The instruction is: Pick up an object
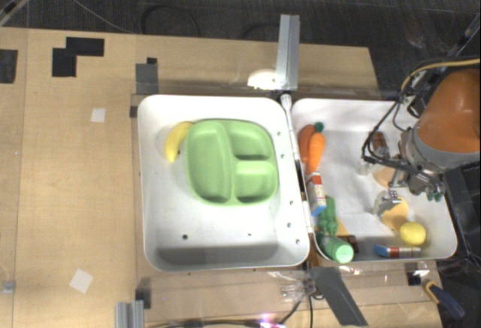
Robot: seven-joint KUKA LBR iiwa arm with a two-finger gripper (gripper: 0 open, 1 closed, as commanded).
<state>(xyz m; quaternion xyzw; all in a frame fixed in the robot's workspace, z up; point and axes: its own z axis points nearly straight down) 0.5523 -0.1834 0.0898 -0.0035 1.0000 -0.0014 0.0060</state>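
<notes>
The right bin (350,168) holds several small objects. An orange carrot (316,151) lies along its left wall beside a red-orange piece (304,140), with a small bottle (317,191) and green items (329,223) below them. A yellow lemon (412,232) and a red-and-blue marker (398,250) sit at the front right. My gripper (388,204) hangs low in the right part of this bin, just over a pale yellow piece (396,215) and up-left of the lemon. The orange-banded wrist (451,119) hides what lies under it.
The left bin (218,240) holds a green divided plate (229,161) with a banana (176,140) at its left edge. A tan disc (382,176) and a brown item (378,142) lie near the gripper. Cables loop around the wrist.
</notes>
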